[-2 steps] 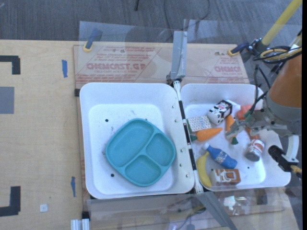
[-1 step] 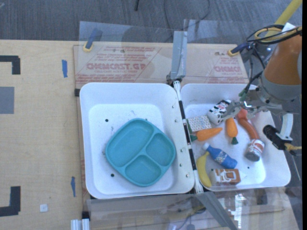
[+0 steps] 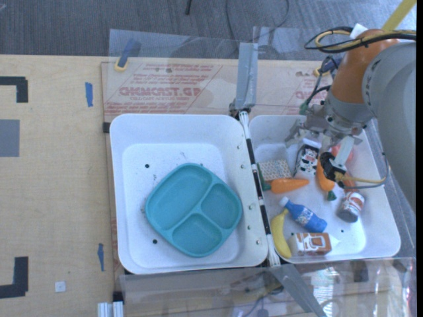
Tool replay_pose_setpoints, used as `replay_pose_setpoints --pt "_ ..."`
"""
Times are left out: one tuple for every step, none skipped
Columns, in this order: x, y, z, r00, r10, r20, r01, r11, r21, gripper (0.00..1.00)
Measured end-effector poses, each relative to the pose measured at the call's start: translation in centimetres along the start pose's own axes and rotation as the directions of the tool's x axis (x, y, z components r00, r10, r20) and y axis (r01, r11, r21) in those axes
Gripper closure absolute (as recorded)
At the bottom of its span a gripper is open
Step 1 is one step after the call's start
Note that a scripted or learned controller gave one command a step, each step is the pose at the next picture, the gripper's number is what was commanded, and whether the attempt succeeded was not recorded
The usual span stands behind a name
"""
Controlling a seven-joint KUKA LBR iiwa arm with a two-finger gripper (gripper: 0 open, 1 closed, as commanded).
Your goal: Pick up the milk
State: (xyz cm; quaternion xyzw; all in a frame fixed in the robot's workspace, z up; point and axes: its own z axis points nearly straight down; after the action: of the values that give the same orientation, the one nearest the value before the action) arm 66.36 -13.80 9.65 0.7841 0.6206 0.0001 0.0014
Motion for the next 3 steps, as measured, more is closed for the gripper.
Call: replay_pose_setpoints --pt "-5.7 -1.1 0.8 1.0 0.004 -0.001 -0.004 1.0 -0.003 0.0" --pt "-3.0 -6.1 0.8 0.999 -0.049 -0.003 0.049 0.999 -0.002 0.0" --pt "0.1 -6.3 -7.5 1.0 0.007 -0.001 -0.007 1.0 0.001 0.0"
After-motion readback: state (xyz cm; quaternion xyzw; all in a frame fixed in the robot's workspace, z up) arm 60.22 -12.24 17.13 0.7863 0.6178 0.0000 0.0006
